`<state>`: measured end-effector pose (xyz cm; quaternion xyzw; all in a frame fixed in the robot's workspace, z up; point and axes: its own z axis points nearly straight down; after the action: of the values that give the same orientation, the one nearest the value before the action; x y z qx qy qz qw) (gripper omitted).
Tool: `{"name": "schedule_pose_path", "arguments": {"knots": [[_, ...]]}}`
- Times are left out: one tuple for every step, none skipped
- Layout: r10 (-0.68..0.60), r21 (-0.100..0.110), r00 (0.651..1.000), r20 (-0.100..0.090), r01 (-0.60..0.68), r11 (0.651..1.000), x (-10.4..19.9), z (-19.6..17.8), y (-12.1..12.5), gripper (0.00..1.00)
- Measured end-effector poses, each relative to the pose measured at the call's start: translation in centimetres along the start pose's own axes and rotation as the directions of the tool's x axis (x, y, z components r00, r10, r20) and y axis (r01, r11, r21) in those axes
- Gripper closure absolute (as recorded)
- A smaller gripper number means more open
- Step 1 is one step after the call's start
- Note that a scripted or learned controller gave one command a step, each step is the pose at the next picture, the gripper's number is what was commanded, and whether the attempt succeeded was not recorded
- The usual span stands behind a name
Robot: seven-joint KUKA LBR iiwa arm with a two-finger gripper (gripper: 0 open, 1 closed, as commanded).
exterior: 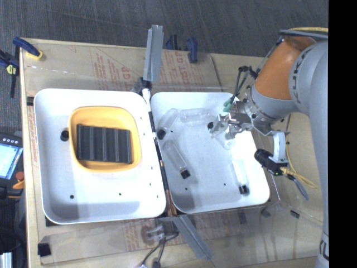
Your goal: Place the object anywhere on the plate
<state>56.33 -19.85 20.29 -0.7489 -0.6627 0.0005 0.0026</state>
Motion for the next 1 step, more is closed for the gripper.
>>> {"name": "schedule_pose_path", "arguments": {"knots": [[-0.155, 0.001, 0.988, 0.001, 0.155, 0.988, 5.98, -0.46, -1.83, 1.0]]}}
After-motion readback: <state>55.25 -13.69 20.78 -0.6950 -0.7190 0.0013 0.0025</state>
